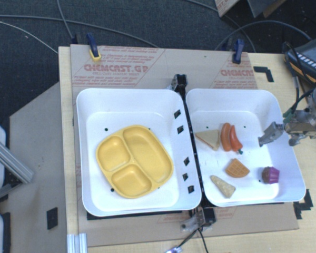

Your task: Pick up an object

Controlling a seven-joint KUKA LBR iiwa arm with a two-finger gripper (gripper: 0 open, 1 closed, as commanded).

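Bread wedge (pixel 223 186): front of the right bin (pixel 253 96), lying flat, pale tan.
Waffle (pixel 237 168): just behind the wedge, orange, apart from it.
Purple piece (pixel 270 175): front right corner of the right bin, near the wall.
Yellow tray (pixel 134 161): three compartments, lying in the left bin (pixel 84 141), towards its front.
Carrots (pixel 230 137): middle of the right bin, two orange-red sticks side by side.
Sandwich triangle (pixel 209 138): touching the carrots' left side.
Gripper (pixel 270 134): reaches over the right bin's right wall, above bare floor right of the carrots; nothing seen in it, jaw opening cannot be told.
Clamps (pixel 93 46): back edge of the board, one behind each bin.
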